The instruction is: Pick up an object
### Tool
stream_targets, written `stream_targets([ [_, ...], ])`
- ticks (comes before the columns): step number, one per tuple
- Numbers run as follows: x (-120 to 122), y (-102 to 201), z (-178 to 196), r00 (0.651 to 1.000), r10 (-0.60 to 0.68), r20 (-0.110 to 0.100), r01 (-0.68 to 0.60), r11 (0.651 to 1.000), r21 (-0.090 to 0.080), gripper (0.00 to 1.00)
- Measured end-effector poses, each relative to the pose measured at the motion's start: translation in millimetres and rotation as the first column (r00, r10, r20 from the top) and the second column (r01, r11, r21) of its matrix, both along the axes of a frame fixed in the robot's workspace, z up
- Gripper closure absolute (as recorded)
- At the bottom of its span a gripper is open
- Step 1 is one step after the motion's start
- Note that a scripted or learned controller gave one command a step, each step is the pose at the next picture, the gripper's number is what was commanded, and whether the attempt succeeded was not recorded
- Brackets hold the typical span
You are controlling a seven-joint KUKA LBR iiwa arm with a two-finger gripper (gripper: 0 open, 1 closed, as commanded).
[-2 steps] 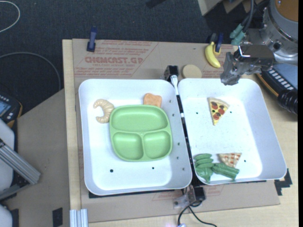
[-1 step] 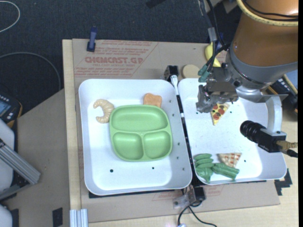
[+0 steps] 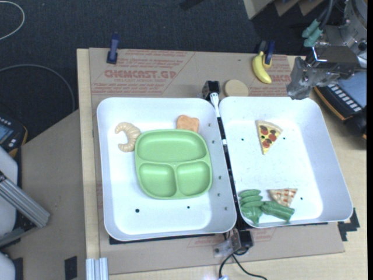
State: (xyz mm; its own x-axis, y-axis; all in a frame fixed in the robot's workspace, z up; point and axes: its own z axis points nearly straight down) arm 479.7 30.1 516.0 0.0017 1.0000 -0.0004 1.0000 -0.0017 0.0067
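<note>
In right bin, triangular pepperoni pizza slice point(image 3: 268, 135)

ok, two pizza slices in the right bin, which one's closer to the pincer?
The pepperoni slice, in the far part of the right bin, is closer to the pincer. The other slice lies by the near edge, next to the green beans.

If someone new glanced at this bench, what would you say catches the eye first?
Probably the green divided tray in the middle of the left bin, with a croissant at its upper left. Next, the pizza slice in the right bin, and the yellow banana outside the bins, near the claw.
</note>
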Motion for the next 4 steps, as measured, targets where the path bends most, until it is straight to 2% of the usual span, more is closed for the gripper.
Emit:
stream_targets([
  [1, -0.5, 14.0, -72.8, 1.000, 0.001, -0.007, -0.001, 1.000, 0.001, 1.00],
  [2, 66.7, 73.8, 22.3, 1.000, 0.004, 0.002, -0.004, 1.000, 0.001, 1.00],
  [3, 20.7, 90.6, -44.8, 1.000, 0.003, -0.012, -0.003, 1.000, 0.000, 1.00],
  [4, -1.3, 20.8, -81.8, 1.000, -0.001, -0.010, 0.001, 1.000, 0.000, 1.00],
])
